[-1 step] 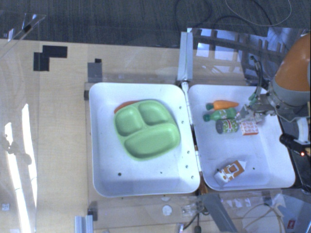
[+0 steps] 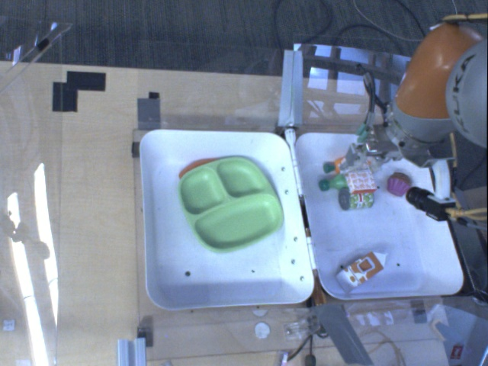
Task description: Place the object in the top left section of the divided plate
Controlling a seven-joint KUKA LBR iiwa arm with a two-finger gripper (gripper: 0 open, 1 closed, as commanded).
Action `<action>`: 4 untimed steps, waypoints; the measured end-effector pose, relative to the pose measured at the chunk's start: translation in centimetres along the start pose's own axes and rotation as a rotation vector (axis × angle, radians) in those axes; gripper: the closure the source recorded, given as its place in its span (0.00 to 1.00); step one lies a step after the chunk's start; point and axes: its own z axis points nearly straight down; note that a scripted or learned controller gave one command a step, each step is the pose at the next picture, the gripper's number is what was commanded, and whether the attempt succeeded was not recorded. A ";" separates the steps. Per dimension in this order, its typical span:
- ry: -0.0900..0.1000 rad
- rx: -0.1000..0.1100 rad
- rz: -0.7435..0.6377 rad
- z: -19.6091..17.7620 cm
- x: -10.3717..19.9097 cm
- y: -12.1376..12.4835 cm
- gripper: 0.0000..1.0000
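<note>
End effector (image 2: 364,152) sits low in the right bin (image 2: 427,280), over the small carton (image 2: 361,187) and green bottle (image 2: 333,181); finger state unreadable, possibly touching the carton. Green divided plate (image 2: 231,202) is in the left bin (image 2: 164,273), well apart.

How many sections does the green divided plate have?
3. The plate in the left bin has two small sections along its far side, left and right, and one long section along the near side.
</note>
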 end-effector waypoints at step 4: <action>0.001 -0.005 -0.537 -5.8 23.6 6.7 1.00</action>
